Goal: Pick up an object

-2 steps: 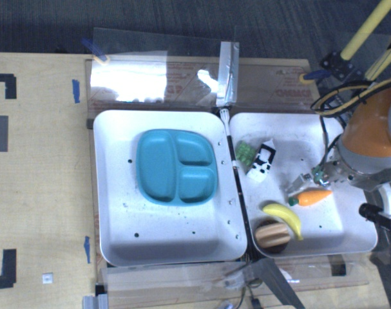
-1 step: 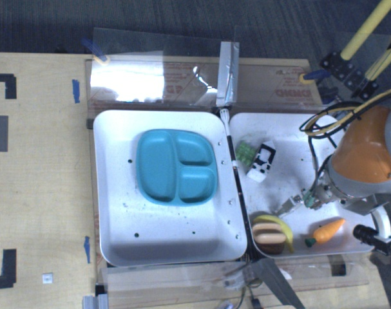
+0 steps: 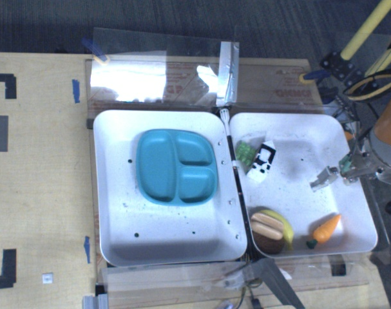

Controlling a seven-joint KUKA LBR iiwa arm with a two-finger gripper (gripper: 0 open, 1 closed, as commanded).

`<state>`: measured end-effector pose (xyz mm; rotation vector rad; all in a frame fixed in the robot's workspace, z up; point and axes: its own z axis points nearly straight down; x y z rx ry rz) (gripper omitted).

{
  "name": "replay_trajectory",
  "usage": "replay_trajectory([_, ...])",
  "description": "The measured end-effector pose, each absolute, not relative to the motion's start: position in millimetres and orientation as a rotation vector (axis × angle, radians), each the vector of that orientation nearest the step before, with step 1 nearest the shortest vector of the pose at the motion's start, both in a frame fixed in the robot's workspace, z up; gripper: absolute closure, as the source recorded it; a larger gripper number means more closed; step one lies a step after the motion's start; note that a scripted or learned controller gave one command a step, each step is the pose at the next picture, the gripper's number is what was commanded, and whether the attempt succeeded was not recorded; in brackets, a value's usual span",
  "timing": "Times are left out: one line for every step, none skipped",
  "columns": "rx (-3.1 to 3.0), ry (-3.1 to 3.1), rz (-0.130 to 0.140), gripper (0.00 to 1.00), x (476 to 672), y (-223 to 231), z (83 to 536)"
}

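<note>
The gripper [image 3: 325,177] reaches in from the right edge and hangs over the right-hand white bin [image 3: 311,129], near its right wall and about midway along it. Its metal tip points left and slightly down, but at this size I cannot tell whether the fingers are open or closed, and nothing is seen between them.

The objects in this bin all lie apart from the gripper. A toy carrot [image 3: 325,229], orange with a green tip, lies in the near right corner, below the gripper and closest to it, though not touching. A toy hot dog [image 3: 266,223] rests on a yellow banana [image 3: 283,226] in the near left corner, with a round brown piece [image 3: 268,242] just beneath them against the front wall. Toward the far left of the bin, a small white and black toy [image 3: 262,162] lies tilted, and a green object [image 3: 245,153] sits just beside it, against the divider between the bins. These two are well to the left of the gripper, with bare bin floor in between.

The left-hand white bin [image 3: 118,205] holds a blue divided plate [image 3: 176,166], lying flat near its middle, with three compartments. Both bins sit on the wooden bench [image 3: 40,172], with a clear plastic sheet [image 3: 156,73] standing behind them.
</note>
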<state>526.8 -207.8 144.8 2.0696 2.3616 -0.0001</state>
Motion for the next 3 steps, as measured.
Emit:
replay_trajectory([1.976,2.444,0.002,0.00,597.0,-157,130])
replay_trajectory([1.865,2.519,-0.007,0.00,630.7,-118,114])
replay_trajectory([2.193,2.274,-0.028,0.00,665.0,-111,107])
